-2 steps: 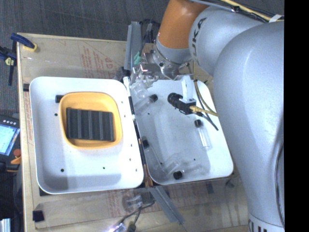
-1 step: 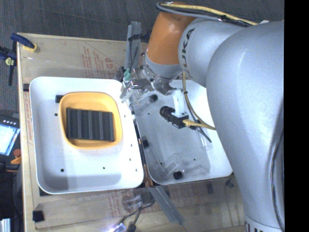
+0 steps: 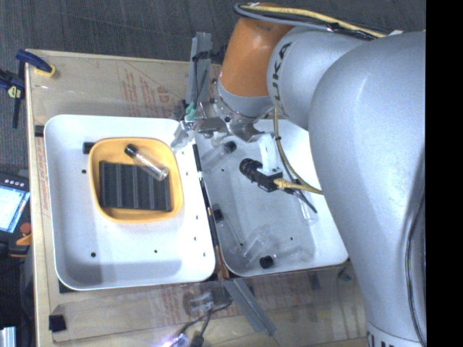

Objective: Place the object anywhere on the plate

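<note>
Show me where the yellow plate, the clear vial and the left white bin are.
yellow plate [image 3: 105, 207]: camera view, on its lower left rim.
clear vial [image 3: 147, 160]: camera view, middle of its body.
left white bin [image 3: 123, 255]: camera view, bare floor below the plate.

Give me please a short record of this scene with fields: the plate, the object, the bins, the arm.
plate: yellow plate with a dark ribbed centre, in the left bin
object: clear vial with black cap, lying on the plate's upper edge, partly over the dark centre
right bin: holds clear plastic items, hard to identify
arm: grey arm with orange band, above the divide between the bins
hand: near the left bin's upper right corner; apart from the vial
</note>
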